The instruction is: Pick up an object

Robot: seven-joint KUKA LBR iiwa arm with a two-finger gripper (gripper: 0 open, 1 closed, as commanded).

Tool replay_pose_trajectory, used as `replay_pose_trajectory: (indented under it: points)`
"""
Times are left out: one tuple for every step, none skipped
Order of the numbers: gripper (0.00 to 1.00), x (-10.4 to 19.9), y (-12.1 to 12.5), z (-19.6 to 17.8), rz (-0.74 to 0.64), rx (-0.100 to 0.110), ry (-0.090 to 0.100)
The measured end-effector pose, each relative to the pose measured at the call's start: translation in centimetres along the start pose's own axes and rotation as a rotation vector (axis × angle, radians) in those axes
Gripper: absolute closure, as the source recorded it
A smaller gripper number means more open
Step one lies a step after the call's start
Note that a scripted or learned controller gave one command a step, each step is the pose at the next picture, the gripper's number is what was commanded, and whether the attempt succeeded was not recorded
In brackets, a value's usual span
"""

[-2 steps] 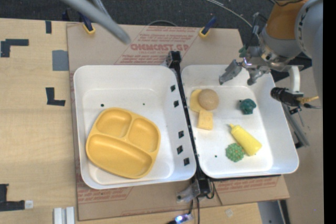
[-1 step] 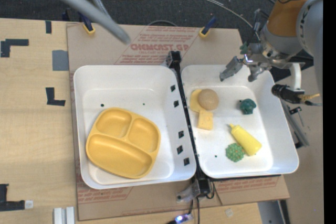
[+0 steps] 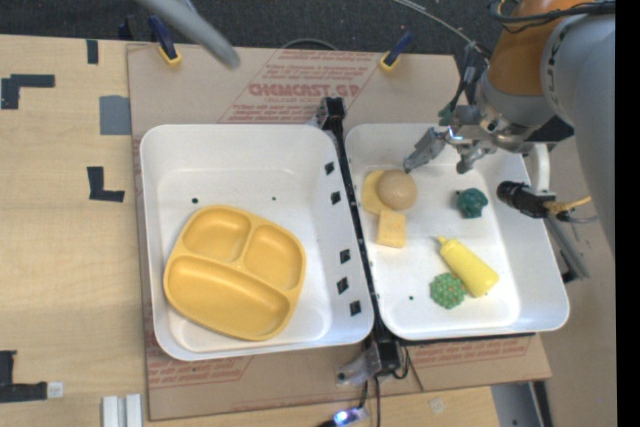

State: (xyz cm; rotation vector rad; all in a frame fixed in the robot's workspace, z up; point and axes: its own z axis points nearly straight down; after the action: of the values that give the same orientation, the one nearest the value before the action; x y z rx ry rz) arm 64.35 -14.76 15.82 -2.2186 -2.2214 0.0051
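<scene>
Tan round object just below spread, empty fingers of gripper: approach step; next, descend and close.

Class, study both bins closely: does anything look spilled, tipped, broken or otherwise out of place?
Nothing stands out. The yellow divided plate lies flat in the left bin. In the right bin, the yellow bottle lies on its side beside a green ball, but all the items there simply lie loose. The gripper hovers over that bin.
</scene>
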Motion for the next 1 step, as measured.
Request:
replay_pose_trajectory:
  points:
    - [0.0,1.04,-0.25,5.6,0.0,0.001,0.0]
